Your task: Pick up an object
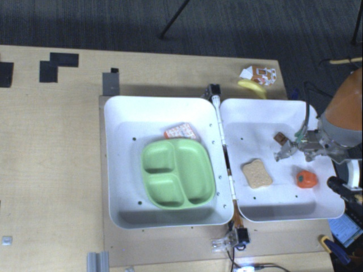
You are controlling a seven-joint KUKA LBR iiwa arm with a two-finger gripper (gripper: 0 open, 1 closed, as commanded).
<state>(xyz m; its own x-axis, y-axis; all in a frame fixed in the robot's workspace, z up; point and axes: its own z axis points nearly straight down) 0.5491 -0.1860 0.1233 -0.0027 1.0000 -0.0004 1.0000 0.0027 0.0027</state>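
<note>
In the right bin lie a tan slice of bread, a small orange-red round fruit and a small brown block. My gripper hangs low over this bin, just below and right of the brown block, above and right of the bread, and left of the fruit. Nothing shows as held in it. The grey arm with its orange band comes in from the right edge.
The left bin holds a green divided plate with a red-and-white packet behind it. A yellow item and a small packet lie on the bench behind the right bin. Cables and clips sit at the front edge.
</note>
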